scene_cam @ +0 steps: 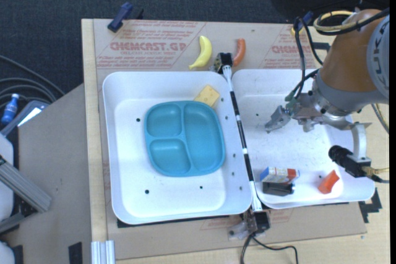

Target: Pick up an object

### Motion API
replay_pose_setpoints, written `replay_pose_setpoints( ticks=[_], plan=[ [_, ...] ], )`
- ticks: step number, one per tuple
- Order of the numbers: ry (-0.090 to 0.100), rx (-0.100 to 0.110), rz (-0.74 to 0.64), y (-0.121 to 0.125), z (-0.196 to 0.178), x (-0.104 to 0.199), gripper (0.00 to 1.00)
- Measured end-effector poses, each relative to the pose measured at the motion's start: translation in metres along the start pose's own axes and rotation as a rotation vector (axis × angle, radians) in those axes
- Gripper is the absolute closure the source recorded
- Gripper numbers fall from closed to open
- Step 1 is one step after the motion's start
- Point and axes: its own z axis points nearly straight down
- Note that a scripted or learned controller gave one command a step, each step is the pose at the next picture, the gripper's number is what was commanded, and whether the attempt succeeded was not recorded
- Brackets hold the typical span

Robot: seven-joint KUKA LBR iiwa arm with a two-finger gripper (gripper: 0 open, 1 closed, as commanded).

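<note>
**Tool above the right bin**

The tool (279, 120) hangs over the middle of the right bin (260, 86), fingers spread, pinching nothing. A small box (278, 175) and an orange piece (329, 182) lie near that bin's front edge. The left bin (120, 151) carries a blue divided plate (184, 137).

The bench (99, 133) was a brown board with red CHEMCAST print, and two shallow white bins sat side by side on it: the right bin (272, 89) directly under the gripper (276, 120), the left bin (117, 151) off to the gripper's left. Behind the bins, up and left of the gripper, a banana (202, 52) and an orange carrot-like thing (239, 51) lay right on the board, with a blue clamp (120, 17) at the far-left corner.
</note>
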Motion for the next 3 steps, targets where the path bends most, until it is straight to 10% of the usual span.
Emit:
replay_pose_setpoints(
  ticks=[1, 2, 3],
  plan=[
    [-0.001, -0.001, 0.002, -0.058, 0.062, -0.015, 0.0],
    [0.0, 0.0, 0.002, -0.057, 0.1, -0.041, 0.0],
    [0.0, 0.0, 0.002, -0.057, 0.091, -0.041, 1.0]
  ],
)
